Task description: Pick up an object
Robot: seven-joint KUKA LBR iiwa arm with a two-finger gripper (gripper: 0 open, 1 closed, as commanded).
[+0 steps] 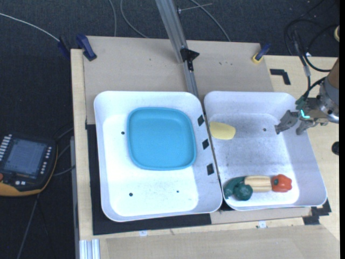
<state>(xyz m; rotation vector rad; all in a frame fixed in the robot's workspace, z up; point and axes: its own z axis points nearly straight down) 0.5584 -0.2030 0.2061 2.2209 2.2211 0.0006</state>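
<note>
Tomato (281, 183) red, round, beside bun (257, 183)

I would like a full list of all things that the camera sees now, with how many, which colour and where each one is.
white bins: 2, white, side by side on the bench
plate: 1, light blue, in the left bin
yellow piece: 1, pale yellow, right bin, near its upper left wall
green item: 1, dark green, right bin, lower edge
tan item: 1, beige, right bin, between the green and the red ones
red item: 1, red-orange, right bin, lower right
clamps: 2, blue, at the board's upper corners
handheld pendant: 1, grey and orange, on the floor at left
cables: several, thin and pale, on the dark floor
gripper: 1, grey, above the right bin's upper right part, holding nothing
</note>
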